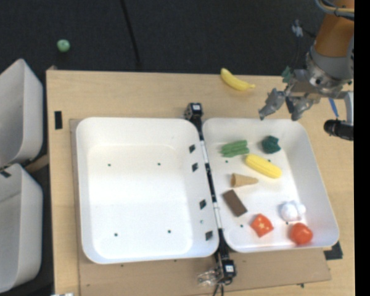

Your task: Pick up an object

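Note:
My gripper [282, 108] hangs over the far edge of the right bin [317, 184], its two fingers spread open with nothing between them. In that bin lie a green bean pod [234, 148], a dark green lump [271, 143], a yellow corn cob [263, 166], a tan wedge [242, 179], a brown block [235, 203], a red-orange piece [262, 225], a white lump [290, 211] and a red tomato [301, 234]. The dark green lump lies closest to the gripper, just below it in the view.
The left bin [86, 184] stands beside the right one. A yellow banana [236, 81] rests on the bench behind the bins, left of the arm. White containers [12, 165] stand off the bench's left edge. A small green ball [63, 45] lies on the dark floor.

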Robot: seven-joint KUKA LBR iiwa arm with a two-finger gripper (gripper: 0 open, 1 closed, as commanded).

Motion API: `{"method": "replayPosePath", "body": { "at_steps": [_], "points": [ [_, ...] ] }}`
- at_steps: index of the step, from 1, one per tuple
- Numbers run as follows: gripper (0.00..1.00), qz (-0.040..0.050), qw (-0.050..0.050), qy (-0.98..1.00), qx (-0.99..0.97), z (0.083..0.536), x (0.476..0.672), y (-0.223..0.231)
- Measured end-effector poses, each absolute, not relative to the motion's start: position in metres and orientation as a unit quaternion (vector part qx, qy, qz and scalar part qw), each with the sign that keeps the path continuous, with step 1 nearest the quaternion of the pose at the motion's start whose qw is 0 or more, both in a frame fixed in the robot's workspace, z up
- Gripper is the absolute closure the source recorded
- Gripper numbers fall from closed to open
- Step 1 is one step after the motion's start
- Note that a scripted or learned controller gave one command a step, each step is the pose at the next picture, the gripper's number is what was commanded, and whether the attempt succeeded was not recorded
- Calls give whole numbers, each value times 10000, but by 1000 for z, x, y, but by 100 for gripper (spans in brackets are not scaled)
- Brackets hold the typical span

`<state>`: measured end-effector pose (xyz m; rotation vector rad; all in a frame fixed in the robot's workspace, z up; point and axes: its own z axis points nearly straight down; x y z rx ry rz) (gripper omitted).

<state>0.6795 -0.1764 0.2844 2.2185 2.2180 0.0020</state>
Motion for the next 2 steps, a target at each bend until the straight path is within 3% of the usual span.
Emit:
{"method": "replayPosePath", "body": {
  "at_steps": [1, 2],
  "points": [
    [0, 50, 69, 7080, 7062, 119, 621, -112],
    [0, 83, 117, 7065, 7075, 111, 578, -165]
  ]
}}
